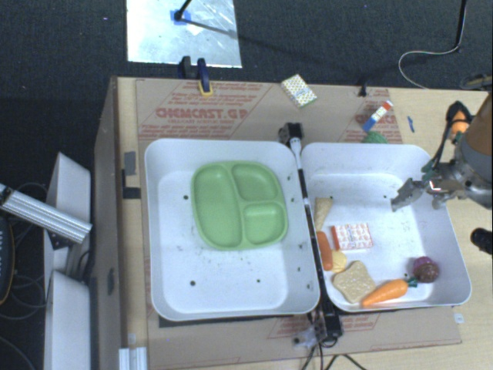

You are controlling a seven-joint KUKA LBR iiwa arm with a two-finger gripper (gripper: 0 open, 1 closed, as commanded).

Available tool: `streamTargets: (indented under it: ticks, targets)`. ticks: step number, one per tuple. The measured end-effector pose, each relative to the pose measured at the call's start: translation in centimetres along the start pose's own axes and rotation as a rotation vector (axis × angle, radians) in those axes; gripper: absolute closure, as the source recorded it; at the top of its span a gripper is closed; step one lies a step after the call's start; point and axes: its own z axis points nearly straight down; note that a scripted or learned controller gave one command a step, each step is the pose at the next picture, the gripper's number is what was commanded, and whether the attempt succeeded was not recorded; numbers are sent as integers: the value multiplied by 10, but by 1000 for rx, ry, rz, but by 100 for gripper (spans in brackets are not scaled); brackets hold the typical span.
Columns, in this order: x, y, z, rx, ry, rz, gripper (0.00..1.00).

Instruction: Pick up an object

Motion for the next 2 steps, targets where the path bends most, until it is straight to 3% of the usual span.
streamTargets:
  ticks: [1,2]
  targets:
    - [-23,2,123,-1,-1,2,0]
    - [-25,-57,123,0,0,2,0]
